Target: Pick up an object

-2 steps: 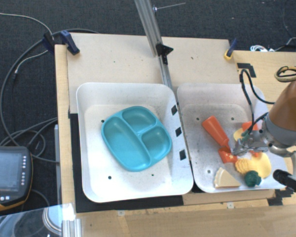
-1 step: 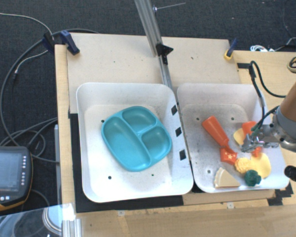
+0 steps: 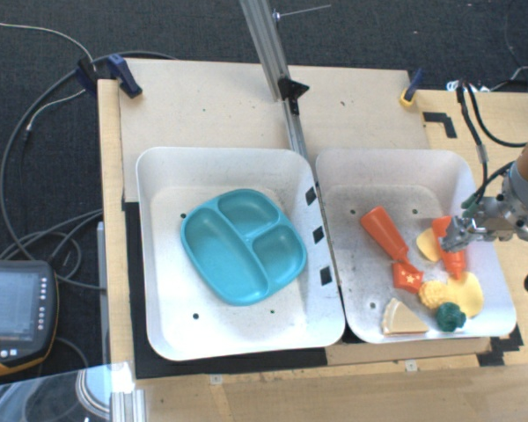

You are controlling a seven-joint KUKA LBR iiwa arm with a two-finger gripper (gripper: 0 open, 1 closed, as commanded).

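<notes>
At the right of the frame your pincer (image 3: pixel 458 234), whose state I cannot tell, sits over a small orange toy (image 3: pixel 453 258), probably light, stiff and slick; grip its middle.

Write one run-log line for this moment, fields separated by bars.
end effector: low in right bin, over orange toys | grasp: unconfirmed | left bin: teal divided plate

Divided plate (image 3: pixel 243 245) in left bin (image 3: pixel 158 170); toys in right bin (image 3: pixel 334 170).
</notes>
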